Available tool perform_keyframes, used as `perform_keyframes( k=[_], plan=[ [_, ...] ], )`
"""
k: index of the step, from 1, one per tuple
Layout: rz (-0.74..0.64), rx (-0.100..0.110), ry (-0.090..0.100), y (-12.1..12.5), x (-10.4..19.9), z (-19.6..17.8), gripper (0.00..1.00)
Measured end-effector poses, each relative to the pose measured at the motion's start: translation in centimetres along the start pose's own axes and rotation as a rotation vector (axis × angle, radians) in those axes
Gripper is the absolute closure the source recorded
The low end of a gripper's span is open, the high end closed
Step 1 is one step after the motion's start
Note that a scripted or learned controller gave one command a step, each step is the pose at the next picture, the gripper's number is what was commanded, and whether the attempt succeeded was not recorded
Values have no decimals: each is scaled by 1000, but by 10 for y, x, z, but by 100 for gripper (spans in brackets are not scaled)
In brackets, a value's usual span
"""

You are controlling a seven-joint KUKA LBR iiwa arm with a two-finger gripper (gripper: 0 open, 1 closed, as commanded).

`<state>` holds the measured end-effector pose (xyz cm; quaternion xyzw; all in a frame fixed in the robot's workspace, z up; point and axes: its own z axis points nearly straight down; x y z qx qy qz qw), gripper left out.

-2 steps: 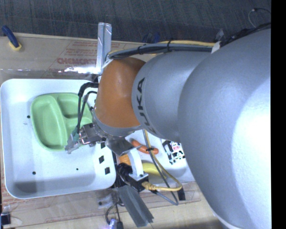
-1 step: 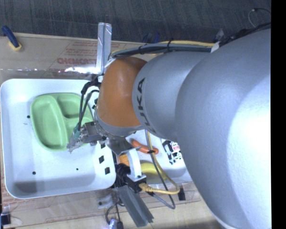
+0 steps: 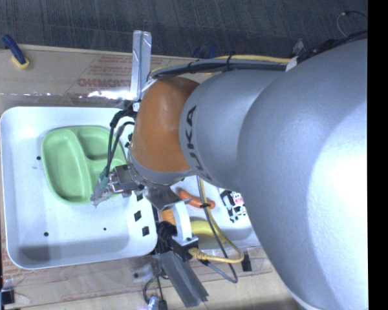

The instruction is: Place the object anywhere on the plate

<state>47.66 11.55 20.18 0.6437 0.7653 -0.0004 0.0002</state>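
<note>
- Looming closest to us, the grey arm (image 3: 291, 173) is hiding most of the right bin (image 3: 246, 228).
- We cannot tell the gripper's (image 3: 102, 189) state; it is hanging over the green plate's (image 3: 68, 163) near edge.

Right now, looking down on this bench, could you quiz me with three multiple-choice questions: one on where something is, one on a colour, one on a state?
1. Where does the plate lie?
A. In the left bin
B. On the floor
C. On top of the arm

2. What colour is the plate?
A. Red
B. Green
C. Black

3. How does the arm stand in relation to the bins?
A. Folded away off the bench
B. Reaching in over them from the right
C. Lying flat inside the left bin

Answers: 1 A, the plate rests on the left bin's white floor. 2 B, it is light green with two compartments. 3 B, its grey and orange body stretches across the bins, the hand at the plate's right edge.
</note>
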Motion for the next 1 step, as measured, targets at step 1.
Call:
perform_keyframes(
  k=[1],
  plan=[
    [0,0,0,0,0,0,0]
  ],
)
